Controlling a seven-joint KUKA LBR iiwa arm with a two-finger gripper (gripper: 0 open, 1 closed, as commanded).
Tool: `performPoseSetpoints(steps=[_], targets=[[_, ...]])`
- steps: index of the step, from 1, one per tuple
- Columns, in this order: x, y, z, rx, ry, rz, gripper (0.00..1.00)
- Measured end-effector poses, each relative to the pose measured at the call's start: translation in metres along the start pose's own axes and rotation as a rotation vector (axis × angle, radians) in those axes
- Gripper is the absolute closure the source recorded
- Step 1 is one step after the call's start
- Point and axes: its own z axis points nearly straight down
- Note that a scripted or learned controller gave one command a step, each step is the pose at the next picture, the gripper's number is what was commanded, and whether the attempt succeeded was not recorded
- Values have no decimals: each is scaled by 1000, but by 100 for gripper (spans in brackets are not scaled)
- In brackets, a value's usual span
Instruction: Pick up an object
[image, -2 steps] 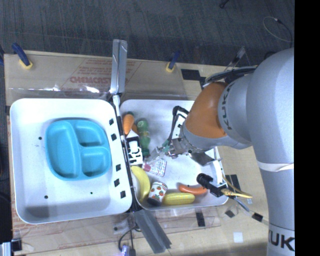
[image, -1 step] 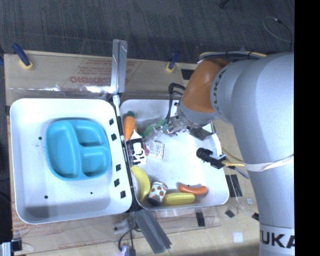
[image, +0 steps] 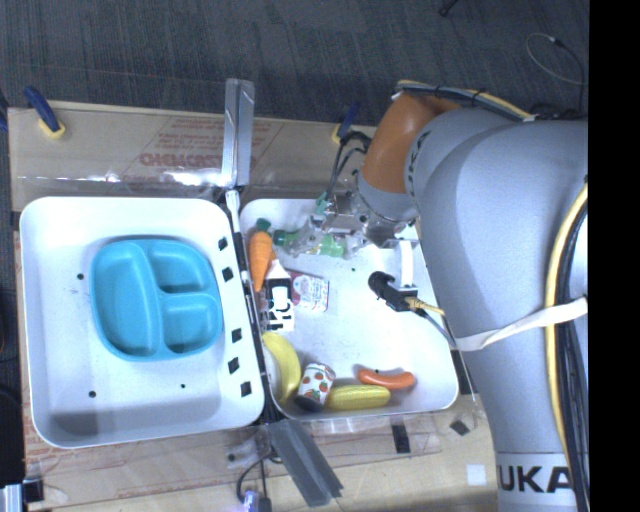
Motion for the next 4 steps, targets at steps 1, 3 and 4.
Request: performPoseSetpoints(steps=[1,3,4], targets=[[2,-1,-9,6,-1,-9,100],[138,-16,-149,-6,-1,-16,100],[189,-56,-180,-4,-1,-14,100]])
